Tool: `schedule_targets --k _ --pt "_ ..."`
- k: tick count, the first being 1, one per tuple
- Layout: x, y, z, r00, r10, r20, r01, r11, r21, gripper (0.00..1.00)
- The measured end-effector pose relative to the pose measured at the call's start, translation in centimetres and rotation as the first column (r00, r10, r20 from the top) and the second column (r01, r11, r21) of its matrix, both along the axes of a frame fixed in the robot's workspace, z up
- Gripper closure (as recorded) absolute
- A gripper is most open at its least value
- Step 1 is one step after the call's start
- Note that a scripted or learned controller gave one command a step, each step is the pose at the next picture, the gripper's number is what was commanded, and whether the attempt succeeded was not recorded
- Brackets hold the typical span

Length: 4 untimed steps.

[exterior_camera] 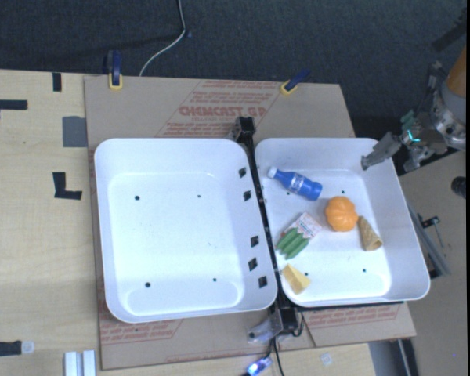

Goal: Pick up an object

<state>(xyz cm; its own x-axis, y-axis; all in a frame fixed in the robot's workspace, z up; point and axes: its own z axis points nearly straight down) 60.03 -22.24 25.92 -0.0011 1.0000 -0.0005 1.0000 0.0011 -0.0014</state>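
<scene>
The left bin [172, 225] sat white on the bench. Across the divider, the right bin [392, 210] carried the lot: green pods [293, 244] at its centre, a yellow wedge [294, 278] at seven o'clock from them, a blue bottle [296, 182] lying at twelve, an orange [341, 214] at two with a tan cone [369, 234] beside it. The gripper [392, 153] hung over the bin's far right corner, gripping nothing; its spread I couldn't tell.
</scene>
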Motion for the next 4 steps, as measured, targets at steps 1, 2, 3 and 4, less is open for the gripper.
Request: schedule_targets --k 1,2,3,4 --pt "-4.7 2.7 -16.8 1.000 -0.001 -0.011 0.001 1.000 0.007 0.00" --pt "-0.4 0.1 -14.5 1.000 0.002 0.004 -0.002 1.000 -0.002 0.00" --pt "3.0 -0.1 -17.6 1.000 0.002 0.001 -0.002 1.000 0.000 0.00" --pt "7.2 -0.1 -3.9 1.000 0.003 0.016 -0.003 1.000 -0.005 0.00"
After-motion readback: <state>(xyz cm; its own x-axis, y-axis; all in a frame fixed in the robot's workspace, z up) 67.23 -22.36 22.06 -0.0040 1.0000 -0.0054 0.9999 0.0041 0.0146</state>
